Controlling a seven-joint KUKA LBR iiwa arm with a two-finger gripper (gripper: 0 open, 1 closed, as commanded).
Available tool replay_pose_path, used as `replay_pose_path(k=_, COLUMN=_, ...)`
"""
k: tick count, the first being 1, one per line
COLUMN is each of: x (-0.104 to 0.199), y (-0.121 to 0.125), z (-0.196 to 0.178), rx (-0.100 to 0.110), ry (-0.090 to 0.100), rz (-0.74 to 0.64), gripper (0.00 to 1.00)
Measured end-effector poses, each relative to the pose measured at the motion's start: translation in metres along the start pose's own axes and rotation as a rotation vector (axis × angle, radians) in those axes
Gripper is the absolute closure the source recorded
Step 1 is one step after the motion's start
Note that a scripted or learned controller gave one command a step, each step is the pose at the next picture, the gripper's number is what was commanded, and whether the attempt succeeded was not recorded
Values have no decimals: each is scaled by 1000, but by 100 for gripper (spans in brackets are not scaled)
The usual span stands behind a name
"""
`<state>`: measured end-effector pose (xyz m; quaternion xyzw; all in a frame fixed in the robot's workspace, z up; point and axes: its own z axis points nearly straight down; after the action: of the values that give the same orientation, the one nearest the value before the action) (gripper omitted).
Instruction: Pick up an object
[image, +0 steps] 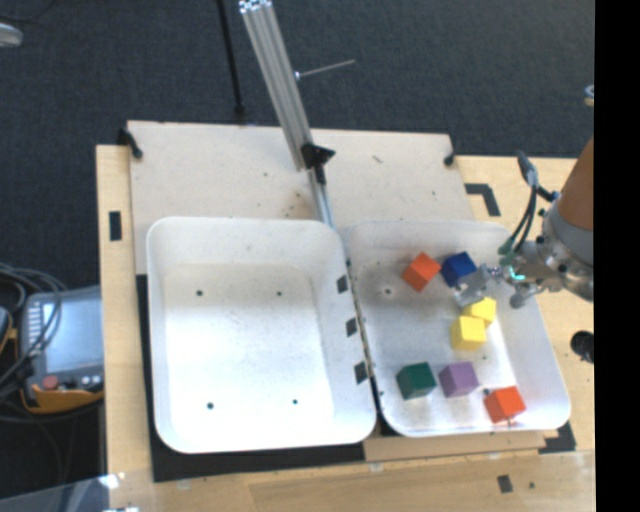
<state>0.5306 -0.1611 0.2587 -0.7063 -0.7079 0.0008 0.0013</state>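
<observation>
Several coloured cubes lie in the right bin (530, 340): an orange one (422, 270), a blue one (458, 267), two yellow ones (484, 309) (468, 331), a green one (415, 380), a purple one (458, 378) and a red-orange one (505, 403). My gripper (493, 291) hangs over the right bin's upper right part, just above the upper yellow cube and to the right of the blue cube. Its fingers (467, 292) stand spread wider than that cube, open, with nothing gripped between them.
The left bin (170, 300) lies beside the right one, and a divider with black clips (357, 325) runs between them. A slanted aluminium rail (285, 90) rises from behind the bins. A control pendant (60, 345) and cables sit off the bench's left side.
</observation>
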Motion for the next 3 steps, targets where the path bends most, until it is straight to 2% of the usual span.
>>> replay_pose_path(k=1, x=0, y=1, z=-2, rx=-5, ry=-1, rz=1, gripper=0)
replay_pose_path(k=3, x=-6, y=-3, z=86, rx=1, ry=-2, rz=4, gripper=0)
